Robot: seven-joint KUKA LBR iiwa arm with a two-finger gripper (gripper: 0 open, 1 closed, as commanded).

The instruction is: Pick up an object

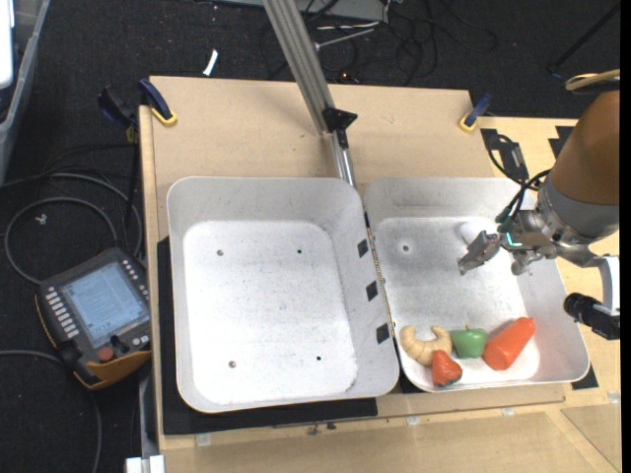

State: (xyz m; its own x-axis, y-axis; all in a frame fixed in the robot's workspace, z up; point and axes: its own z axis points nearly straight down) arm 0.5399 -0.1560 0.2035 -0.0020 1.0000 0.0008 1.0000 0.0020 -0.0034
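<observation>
In the right bin (424,215), several toy foods lie along the near edge: a cream croissant-like piece (424,341), a green pepper (470,341), a red strawberry (445,367) and an orange carrot (509,343). My gripper (501,251) hovers over the bin's right middle, above and apart from the foods. Its fingers (480,250) point left and stand spread, with nothing between them.
The left bin (197,205) sits beside the right one. A metal pole (301,57) slants down to the bins' shared back edge. A teach pendant (94,308) lies on the floor at left. Clamps (158,101) hold the bench corners.
</observation>
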